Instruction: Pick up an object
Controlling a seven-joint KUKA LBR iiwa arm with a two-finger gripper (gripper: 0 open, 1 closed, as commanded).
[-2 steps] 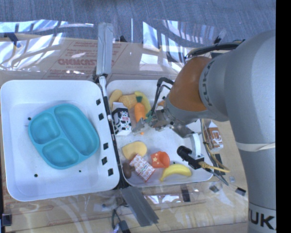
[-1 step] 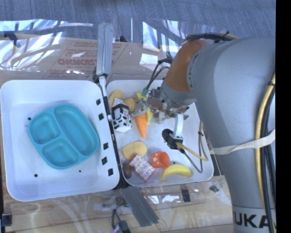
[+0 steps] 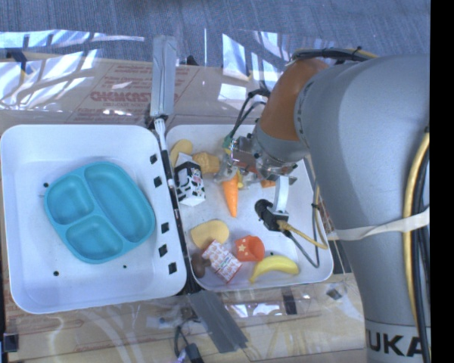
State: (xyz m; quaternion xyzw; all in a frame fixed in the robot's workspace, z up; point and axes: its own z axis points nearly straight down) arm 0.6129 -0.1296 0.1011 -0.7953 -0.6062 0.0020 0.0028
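grey arm (image 3: 363, 150) reaches in from the right, its tool (image 3: 244, 163) low over the far part of the right bin (image 3: 318, 257). whether the tool is open or closed cannot be told, and nothing can be seen gripped in it. a carrot (image 3: 231, 193) lies just near of the tool, thick end toward it and tip pointing near. left of the carrot, a black-and-white carton (image 3: 189, 184) stands by the bin's left wall. far of the carton, a pale yellow piece (image 3: 181, 150) and a tan piece (image 3: 206, 162) lie side by side. the near part of the bin holds a yellow lump (image 3: 209, 233), a red piece (image 3: 249, 248), a banana (image 3: 275, 266) by the near wall, a pink patterned packet (image 3: 222, 262) and a small brown piece (image 3: 200, 265) touching the packet's left side. the left bin (image 3: 15, 203) holds 1 blue plate (image 3: 98, 210) with 3 compartments. both bins sit side by side on the tabletop (image 3: 98, 89).
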